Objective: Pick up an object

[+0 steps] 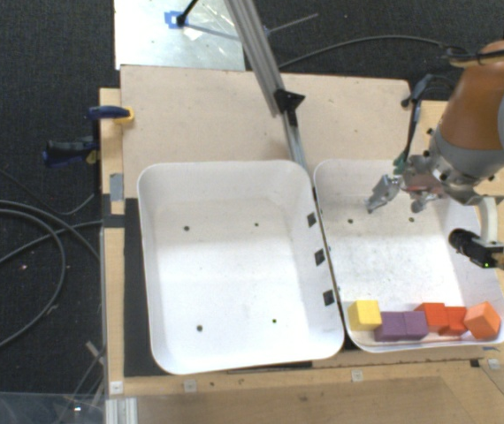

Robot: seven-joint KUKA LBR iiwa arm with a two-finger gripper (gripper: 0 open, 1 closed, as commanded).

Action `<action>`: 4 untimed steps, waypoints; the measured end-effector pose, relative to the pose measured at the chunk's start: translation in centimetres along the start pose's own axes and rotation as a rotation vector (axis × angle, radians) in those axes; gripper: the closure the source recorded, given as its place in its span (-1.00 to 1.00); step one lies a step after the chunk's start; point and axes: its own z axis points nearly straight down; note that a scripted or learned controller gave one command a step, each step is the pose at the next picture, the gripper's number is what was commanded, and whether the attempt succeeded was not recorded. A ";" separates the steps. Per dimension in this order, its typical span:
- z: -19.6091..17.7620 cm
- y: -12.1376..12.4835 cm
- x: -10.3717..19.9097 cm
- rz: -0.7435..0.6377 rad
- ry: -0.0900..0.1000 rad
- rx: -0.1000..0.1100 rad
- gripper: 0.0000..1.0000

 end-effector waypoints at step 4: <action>0.3 -4.1 5.6 0.003 -0.003 -0.003 -1.00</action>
